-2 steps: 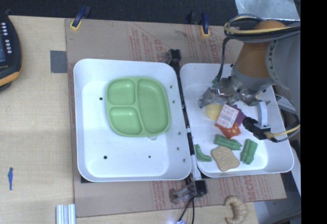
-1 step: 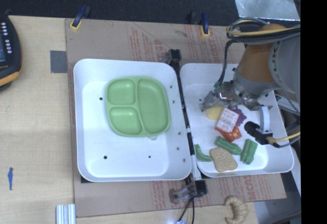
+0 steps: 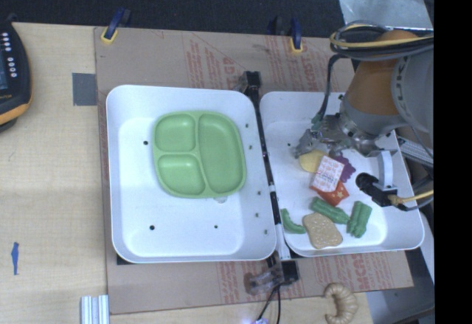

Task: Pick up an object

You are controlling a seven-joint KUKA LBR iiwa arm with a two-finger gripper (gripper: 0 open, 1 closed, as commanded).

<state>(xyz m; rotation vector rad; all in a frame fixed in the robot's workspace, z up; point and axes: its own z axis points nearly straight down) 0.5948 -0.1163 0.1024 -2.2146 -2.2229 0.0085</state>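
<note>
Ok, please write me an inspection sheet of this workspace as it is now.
Surface: two white bins, left bin and right bin, on cardboard.
Job's things: in the right bin a yellow piece, red-white packet, green pods, bread slice.
Clutter: green divided plate in the left bin.
Grippers: gripper low over the right bin, above the yellow piece; finger state unclear.
Cables: yellow-black cable looped on the arm.
Surroundings: blue clamps at the cardboard's far edge; handheld controller at left.

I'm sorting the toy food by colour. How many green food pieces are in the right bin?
3: a curved piece at the bin's lower left, a long piece beside the red-and-white packet, and a chunkier piece to its right. The arm may hide others.
</note>
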